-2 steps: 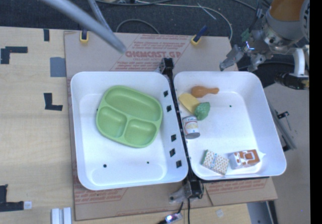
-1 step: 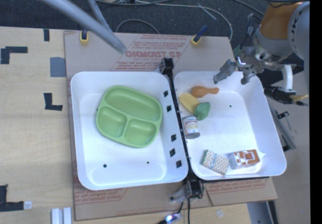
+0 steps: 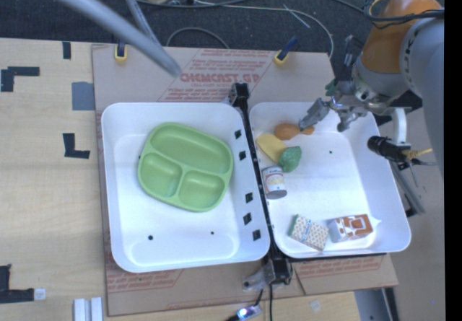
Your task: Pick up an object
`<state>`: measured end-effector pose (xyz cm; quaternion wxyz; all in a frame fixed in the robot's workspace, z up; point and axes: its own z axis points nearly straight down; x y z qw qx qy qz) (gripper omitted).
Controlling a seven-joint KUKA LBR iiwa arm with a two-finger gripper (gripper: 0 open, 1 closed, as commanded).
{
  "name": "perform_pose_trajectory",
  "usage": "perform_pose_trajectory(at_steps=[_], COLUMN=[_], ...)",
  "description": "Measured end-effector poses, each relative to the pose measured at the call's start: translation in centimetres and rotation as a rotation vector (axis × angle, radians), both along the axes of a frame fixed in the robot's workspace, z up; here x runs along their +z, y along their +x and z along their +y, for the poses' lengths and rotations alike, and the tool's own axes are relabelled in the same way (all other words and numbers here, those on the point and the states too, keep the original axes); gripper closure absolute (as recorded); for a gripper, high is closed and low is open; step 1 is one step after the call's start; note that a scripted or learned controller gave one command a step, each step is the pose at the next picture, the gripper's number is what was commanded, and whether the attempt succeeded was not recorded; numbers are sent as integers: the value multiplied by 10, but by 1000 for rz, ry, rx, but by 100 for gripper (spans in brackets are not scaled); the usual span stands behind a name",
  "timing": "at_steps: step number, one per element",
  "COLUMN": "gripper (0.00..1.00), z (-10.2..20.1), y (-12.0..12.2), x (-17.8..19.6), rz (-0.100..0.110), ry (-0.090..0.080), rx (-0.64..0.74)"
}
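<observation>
Wooden counter (image 3: 43,168) at far left, marked with dark tape. On it, a cardboard sheet (image 3: 216,76) under two white bins set side by side, touching along the middle.

In the left bin (image 3: 110,168), a green plate (image 3: 186,166) with three compartments, lying flat, toward the far side.

In the right bin (image 3: 395,220), several small things. Near the far left corner: a yellow wedge (image 3: 270,145), an orange ball (image 3: 286,130) just beyond it, a green lump (image 3: 291,159) touching the wedge's right side. A little nearer, close against the left wall, a small can (image 3: 273,182). Along the near wall, a patterned packet (image 3: 309,231) and just beside it an orange-and-white carton (image 3: 351,226).

Above the bin's far right part, jaws apart, nothing between them, left tip close to the ball but clear of it. Behind them, at the right edge, the grey arm (image 3: 426,60) with its orange band.
</observation>
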<state>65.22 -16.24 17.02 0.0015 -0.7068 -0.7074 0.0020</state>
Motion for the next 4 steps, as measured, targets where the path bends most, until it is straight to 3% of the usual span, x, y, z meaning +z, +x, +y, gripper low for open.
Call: perform_pose_trajectory(at_steps=[1, 2, 4], gripper=[0, 100, 100], z=[7, 8, 1], y=[-3, -1, -9], x=[-63, -49, 54], rz=[2, -4, -10], ry=[1, 0, -1], rx=[2, 3, 0])
